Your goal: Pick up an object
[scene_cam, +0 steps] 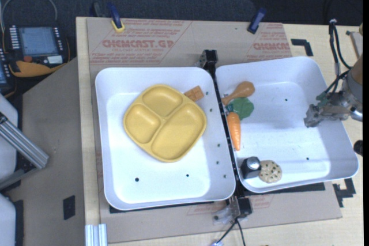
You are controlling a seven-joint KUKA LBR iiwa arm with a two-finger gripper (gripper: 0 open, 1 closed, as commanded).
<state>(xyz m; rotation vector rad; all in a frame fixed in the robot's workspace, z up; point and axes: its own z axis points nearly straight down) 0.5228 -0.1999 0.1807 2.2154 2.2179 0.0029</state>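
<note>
Right bin [288, 75]: carrot [234, 130], cookie [270, 171] along left wall. Gripper [314, 116] at right side, well apart; finger state cannot be told. Advice: centre above carrot, then descend.

Yellow divided plate [165, 123] in white bin [115, 170]; orange carrot [234, 130], green leafy piece [242, 108], speckled tan cookie [270, 171].

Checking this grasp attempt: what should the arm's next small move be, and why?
Probably shift the pincer left across the right bin toward the carrot; it sits at the bin's right side, apart from the objects along the left wall.
</note>
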